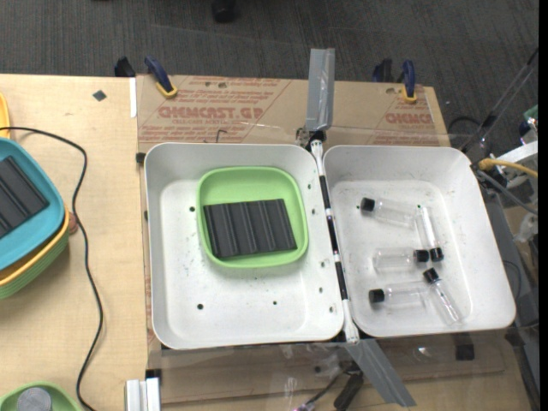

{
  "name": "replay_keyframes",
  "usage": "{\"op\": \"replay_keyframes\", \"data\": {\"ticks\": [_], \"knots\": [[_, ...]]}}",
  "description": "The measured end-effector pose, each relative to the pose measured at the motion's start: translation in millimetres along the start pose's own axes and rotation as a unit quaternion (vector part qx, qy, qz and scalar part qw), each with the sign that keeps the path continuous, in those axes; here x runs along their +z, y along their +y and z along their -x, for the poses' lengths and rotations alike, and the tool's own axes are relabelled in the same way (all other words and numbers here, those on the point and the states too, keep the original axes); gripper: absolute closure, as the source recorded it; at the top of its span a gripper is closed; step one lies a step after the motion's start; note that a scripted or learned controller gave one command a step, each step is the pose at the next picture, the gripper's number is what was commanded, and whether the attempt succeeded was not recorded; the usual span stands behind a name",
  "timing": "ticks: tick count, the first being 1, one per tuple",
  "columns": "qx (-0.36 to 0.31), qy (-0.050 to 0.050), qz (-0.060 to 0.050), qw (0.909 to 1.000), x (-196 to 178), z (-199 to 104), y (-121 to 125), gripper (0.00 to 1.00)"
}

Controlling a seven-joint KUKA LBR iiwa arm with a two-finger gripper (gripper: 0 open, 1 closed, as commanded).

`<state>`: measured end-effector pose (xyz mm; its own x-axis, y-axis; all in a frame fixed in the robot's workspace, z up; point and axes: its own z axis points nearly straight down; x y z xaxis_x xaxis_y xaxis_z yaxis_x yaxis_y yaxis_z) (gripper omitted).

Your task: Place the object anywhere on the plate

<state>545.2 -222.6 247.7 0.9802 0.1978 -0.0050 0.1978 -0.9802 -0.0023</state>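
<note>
The desk (68,315) carries two shallow white bins side by side, with a cardboard sheet (282,105) clamped behind them. The left bin (171,315) holds a green plate (251,187), square with rounded corners, and a dark ribbed pad (251,228) lies flat across the plate's middle. The right bin (479,306) holds the candidates for the object: five small clear vials with black caps, scattered over its floor. One vial (383,211) lies near the back, another (425,229) runs front to back beside it, a third (402,259) sits at the centre, a fourth (441,294) lies on a slant toward the front right, and a fifth (396,295) lies left to right at the front. The state of the end effector cannot be told from this moment. The arm reaches in from the right, so by my judgement the vials lie on its near side and the plate beyond them, to the left across the wall between the bins. Each vial's long axis differs, so the wrist would likely need turning to close across whichever is chosen.
</note>
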Motion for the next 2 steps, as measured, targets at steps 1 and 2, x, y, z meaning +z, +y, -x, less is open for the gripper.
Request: {"op": "replay_keyframes", "data": {"ticks": [1,2], "knots": [[0.000,0.000,0.000,1.0000,-11.8,15.0,-2.8,0.00],[0.001,0.000,0.000,1.0000,-13.1,26.0,-4.9,0.00]]}}
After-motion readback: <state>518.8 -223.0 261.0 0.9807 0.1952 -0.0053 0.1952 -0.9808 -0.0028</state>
